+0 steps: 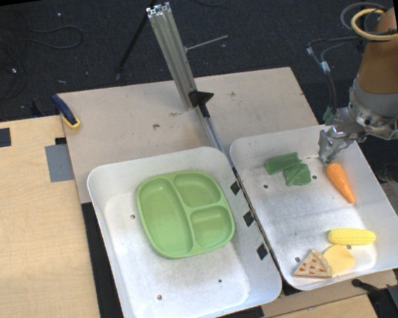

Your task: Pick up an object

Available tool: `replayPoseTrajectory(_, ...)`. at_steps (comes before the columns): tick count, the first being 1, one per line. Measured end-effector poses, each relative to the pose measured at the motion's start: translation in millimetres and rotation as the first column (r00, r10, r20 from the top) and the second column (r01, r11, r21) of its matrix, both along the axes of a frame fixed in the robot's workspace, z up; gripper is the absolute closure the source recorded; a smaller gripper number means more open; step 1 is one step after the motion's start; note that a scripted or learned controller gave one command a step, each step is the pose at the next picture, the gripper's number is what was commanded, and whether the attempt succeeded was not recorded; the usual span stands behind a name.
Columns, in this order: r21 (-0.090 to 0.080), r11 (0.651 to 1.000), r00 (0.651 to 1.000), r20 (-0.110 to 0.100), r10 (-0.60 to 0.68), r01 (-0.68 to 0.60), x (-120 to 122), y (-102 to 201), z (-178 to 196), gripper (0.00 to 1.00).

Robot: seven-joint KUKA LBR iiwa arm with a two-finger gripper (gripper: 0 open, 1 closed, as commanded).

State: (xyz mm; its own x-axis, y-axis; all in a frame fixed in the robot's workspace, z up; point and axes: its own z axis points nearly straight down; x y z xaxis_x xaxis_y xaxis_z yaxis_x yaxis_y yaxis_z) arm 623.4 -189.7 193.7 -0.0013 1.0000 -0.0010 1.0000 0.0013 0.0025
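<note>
Nearest, front of right bin: a triangular sandwich-like toy wedge (311, 267), a pale yellow toy slice (341, 259) touching it, and a yellow toy corn cob (351, 237) just behind.
Left bin: the shallow white left bin (130, 292) holds a light green divided plastic plate (186, 213).
Middle of right bin: the shallow white right bin (393, 251) carries an orange toy carrot (340, 182) lying near its right wall, apart from two dark green toy pieces (290, 169).
Gripper: the two-finger gripper (329, 144) sits just above the carrot's upper end, possibly touching it.
Fingers: too small and dark to judge; I cannot tell their state.
Far counter: an upright aluminium post (174, 53).
Progress: nothing looks lifted; grasping and raising remain.
</note>
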Motion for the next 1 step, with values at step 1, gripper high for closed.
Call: replayPoseTrajectory(1,0.0,1.0,1.0,0.002,0.002,-0.002,-0.9,8.0,59.5,1.0)
